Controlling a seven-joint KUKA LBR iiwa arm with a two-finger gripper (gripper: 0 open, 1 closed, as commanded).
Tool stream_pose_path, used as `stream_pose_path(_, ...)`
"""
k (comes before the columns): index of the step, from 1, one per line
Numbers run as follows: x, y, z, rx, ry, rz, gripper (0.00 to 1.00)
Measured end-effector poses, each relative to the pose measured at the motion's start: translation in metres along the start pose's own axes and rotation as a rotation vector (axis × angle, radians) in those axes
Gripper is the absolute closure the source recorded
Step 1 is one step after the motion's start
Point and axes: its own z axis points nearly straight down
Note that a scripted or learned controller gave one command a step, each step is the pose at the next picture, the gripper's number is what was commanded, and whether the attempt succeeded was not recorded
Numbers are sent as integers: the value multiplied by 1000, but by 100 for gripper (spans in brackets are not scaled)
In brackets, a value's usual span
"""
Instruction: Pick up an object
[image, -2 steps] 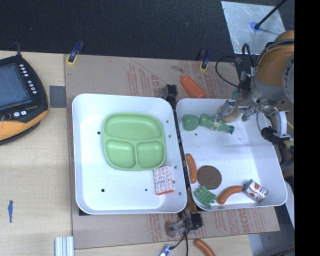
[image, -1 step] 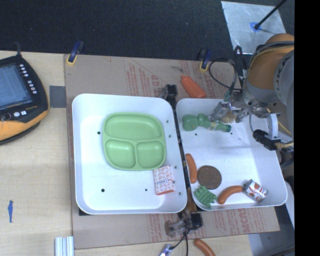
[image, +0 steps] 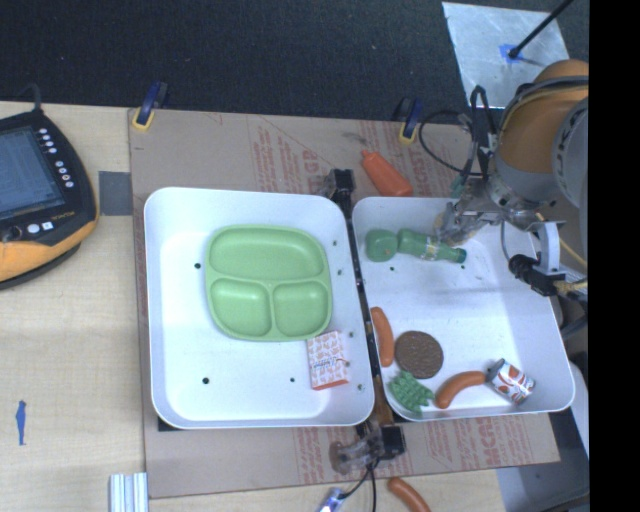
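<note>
A green dumbbell-shaped toy (image: 400, 243) lies on its side at the back of the right bin (image: 535, 320). My gripper (image: 447, 232) hangs low over that toy's right end, at or just above it, and the wrist and cables hide the contact. Toward the front of the same bin lie an orange sausage (image: 381, 335), a brown round disc (image: 418, 353), a small green leafy piece (image: 408, 390), a second sausage (image: 458, 388) and a small can (image: 510, 380).
The left bin (image: 175, 330) holds a green divided plate (image: 268, 282) and a small red-and-white packet (image: 327, 360). An orange carrot-like item (image: 385, 173) lies behind the bins, another sausage (image: 410, 493) in front. A control pendant (image: 35, 195) sits at far left.
</note>
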Motion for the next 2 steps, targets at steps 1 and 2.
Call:
stream_pose_path(1, 0, 0, 0, 0, 0, 0, 0)
stream_pose_path(2, -1, 0, -10, 1, -1, -2, 100)
